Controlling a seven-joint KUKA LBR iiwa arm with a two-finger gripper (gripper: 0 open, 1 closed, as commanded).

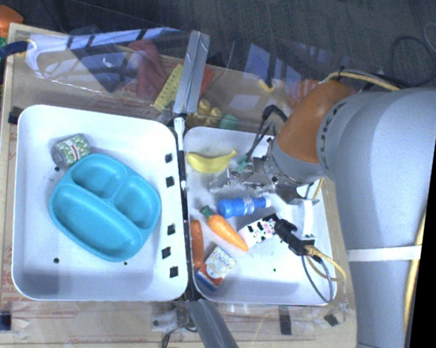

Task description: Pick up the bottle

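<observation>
The blue bottle (242,207) lies on its side in the middle of the right bin (291,286), with its white cap end pointing right. My gripper (236,178) hangs low over the bin, just beyond the bottle and beside a yellow banana (208,161). Nothing is visibly held. The grey wrist with its orange band (307,129) covers the bin's far right corner.
An orange carrot (228,231), a black-and-white spotted toy (259,230), a red sausage (196,242) and a small packet (219,264) lie close in front of the bottle. The left bin (31,264) holds a blue divided plate (106,205) and a small tin (71,148).
</observation>
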